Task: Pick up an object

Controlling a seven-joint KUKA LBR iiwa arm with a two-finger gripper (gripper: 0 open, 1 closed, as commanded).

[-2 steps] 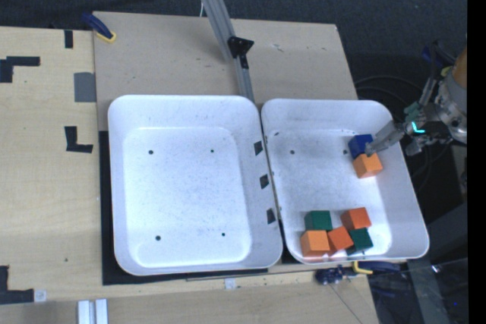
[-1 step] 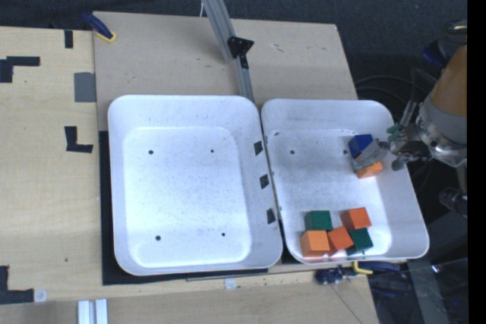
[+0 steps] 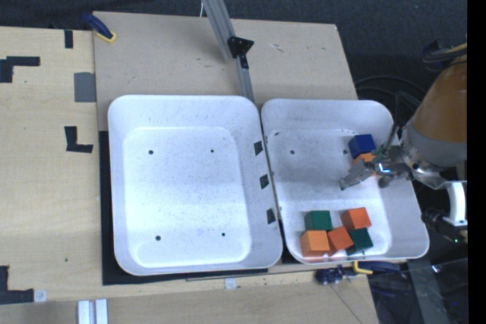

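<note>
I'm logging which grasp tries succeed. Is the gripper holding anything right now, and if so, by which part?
It cannot be told. The gripper sits low in the right bin beside the blue block, but nothing is seen between its fingers.

Blue block just above grey gripper; orange and green blocks below it; white speckled bins.

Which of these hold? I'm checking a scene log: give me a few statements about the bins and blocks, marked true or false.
1. The blocks lie in the right bin. True.
2. The blue block sits among the near-corner cluster. False: it lies apart, farther up, by the pincer.
3. The cluster holds orange and green blocks. True.
4. The arm reaches over the left bin. False: it reaches over the right bin.
</note>
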